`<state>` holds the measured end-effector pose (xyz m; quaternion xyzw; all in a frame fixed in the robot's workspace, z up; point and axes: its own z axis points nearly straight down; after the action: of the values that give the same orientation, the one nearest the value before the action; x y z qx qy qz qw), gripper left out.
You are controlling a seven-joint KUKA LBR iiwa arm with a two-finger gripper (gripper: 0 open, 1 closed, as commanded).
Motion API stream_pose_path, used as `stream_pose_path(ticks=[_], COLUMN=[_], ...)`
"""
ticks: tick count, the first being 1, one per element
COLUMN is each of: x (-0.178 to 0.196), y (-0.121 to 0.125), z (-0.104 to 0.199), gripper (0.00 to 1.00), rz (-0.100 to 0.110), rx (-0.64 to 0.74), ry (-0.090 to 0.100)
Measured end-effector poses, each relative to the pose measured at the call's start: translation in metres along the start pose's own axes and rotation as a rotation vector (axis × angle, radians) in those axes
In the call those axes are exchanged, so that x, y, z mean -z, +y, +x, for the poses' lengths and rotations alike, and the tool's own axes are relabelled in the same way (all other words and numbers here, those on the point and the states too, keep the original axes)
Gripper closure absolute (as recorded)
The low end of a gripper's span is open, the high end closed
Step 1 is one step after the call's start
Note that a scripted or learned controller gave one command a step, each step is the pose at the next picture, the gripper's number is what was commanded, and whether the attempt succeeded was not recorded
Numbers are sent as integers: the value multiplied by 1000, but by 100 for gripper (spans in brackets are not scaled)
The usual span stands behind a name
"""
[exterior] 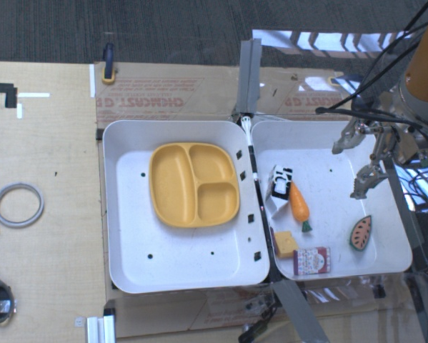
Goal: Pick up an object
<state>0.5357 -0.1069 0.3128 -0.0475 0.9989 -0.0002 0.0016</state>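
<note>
Pincer [362,168] open above glossy carrot [299,204], watermelon slice [361,233].

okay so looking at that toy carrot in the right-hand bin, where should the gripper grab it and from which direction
Probably from above, at the thick orange middle of the carrot, with the fingers closing across its width. It lies flat, running roughly up and down the view, green tip toward the near edge. The black-and-white toy touches its upper left, so a grip slightly below that contact looks safer. The gripper sits to its right.
</note>
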Motion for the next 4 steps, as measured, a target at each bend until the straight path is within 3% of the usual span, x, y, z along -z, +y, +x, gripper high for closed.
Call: stream_pose_path(ticks=[1,2,3,4], x=[-121,-64,-121,-121], y=[44,90,28,44], z=[26,10,55,11], gripper=[0,0,0,0], rz=[0,0,0,0], rx=[-209,-107,-375,-385], ry=[2,0,3,1])
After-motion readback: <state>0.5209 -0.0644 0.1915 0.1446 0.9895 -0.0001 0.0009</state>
